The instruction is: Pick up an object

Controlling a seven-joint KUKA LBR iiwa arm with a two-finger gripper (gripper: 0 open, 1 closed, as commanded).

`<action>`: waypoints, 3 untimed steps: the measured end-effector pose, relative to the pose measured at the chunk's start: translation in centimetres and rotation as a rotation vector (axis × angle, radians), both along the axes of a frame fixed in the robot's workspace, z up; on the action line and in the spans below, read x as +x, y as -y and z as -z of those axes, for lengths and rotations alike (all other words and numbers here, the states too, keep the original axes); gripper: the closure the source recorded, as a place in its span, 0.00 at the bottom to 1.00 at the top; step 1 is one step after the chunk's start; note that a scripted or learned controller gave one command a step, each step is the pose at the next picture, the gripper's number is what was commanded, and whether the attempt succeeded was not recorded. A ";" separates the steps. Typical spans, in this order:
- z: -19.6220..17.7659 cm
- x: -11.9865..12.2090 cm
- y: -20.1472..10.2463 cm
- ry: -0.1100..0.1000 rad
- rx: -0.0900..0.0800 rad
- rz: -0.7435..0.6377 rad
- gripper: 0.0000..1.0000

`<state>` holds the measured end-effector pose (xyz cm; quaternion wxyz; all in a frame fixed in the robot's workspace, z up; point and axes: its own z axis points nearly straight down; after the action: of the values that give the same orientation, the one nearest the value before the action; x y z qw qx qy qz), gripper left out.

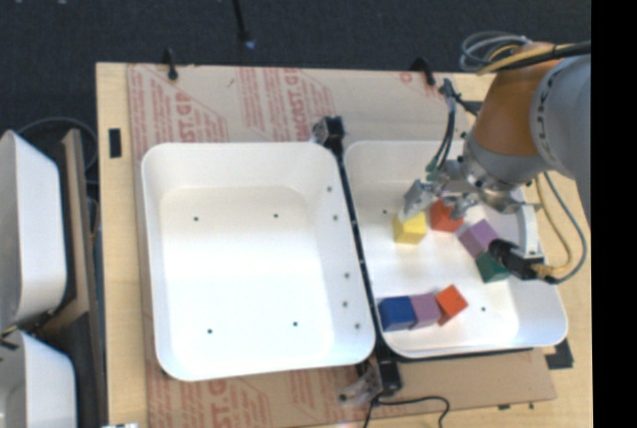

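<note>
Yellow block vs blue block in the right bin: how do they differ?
Colour: the yellow block is bright yellow, the blue block dark blue. Place: yellow sits mid-bin right beside the gripper; blue lies at the near edge. Neighbours: blue touches a purple block; yellow stands alone. Both are small cubes, similar size.

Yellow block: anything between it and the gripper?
Nothing visible. The gripper sits just above the yellow block in the right bin, with an orange block close beside it on its right.
</note>
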<state>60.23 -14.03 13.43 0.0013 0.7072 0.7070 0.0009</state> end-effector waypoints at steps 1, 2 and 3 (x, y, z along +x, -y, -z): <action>-1.0 0.0 0.1 0.000 0.000 0.002 1.00; -5.6 -0.4 -0.5 0.001 0.000 0.000 1.00; -10.8 -0.1 -1.4 0.002 0.000 -0.001 1.00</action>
<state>60.15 -12.62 24.20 0.0021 0.7069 0.7073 0.0017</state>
